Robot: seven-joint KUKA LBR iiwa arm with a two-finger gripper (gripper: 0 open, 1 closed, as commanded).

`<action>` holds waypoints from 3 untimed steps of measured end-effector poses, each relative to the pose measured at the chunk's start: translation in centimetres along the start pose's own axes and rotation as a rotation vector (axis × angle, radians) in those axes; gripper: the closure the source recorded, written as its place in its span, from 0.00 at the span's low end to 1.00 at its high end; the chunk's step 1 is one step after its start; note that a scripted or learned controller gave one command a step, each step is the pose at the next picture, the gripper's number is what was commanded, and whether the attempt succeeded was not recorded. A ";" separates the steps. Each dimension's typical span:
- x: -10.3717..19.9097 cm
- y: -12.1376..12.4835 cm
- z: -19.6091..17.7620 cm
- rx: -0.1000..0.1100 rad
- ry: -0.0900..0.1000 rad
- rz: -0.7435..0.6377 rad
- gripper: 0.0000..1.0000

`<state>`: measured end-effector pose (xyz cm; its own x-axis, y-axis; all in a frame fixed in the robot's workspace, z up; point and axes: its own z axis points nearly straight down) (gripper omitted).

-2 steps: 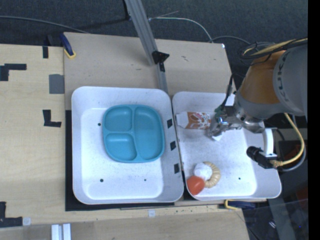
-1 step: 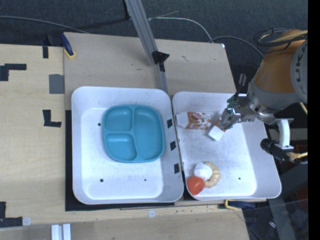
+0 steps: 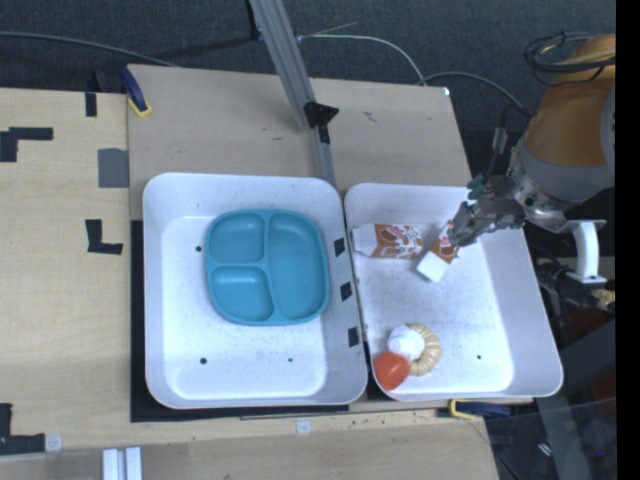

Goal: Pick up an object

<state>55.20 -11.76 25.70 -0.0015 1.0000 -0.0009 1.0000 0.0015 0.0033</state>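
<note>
1. Pincer (image 3: 458,234) sits low over the far part of the right bin (image 3: 520,298), arm (image 3: 570,138) entering from the right. Whether it is released or clenched: cannot tell from this angle.
2. Carton (image 3: 436,261): small, white end face toward the camera, red-brown print on the upper part. It lies tilted, directly under and just left-front of the pincer tip, touching or nearly so; a grip on it cannot be confirmed.
3. Packet (image 3: 397,240): flat, white with red-orange printing, just left of the pincer, beside the carton.
4. Ring (image 3: 425,348), tan, with a white ball (image 3: 406,341) on it and a red ball (image 3: 391,370) touching, well in front of the pincer at the bin's near-left corner.
5. Plate (image 3: 268,267), teal, three compartments, in the left bin (image 3: 170,368), far left of the pincer.
6. Tabletop (image 3: 220,118): light wood.
</note>
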 end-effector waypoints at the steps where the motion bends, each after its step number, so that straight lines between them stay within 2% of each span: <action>1: 4.4 -0.8 0.2 0.005 0.002 -0.003 1.00; 2: 9.6 -2.0 1.5 0.007 0.002 -0.004 1.00; 3: 15.4 -2.8 1.2 0.006 0.003 -0.007 1.00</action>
<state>52.33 3.66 24.50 -0.0082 1.0000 0.0022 1.0000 0.0082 -0.0027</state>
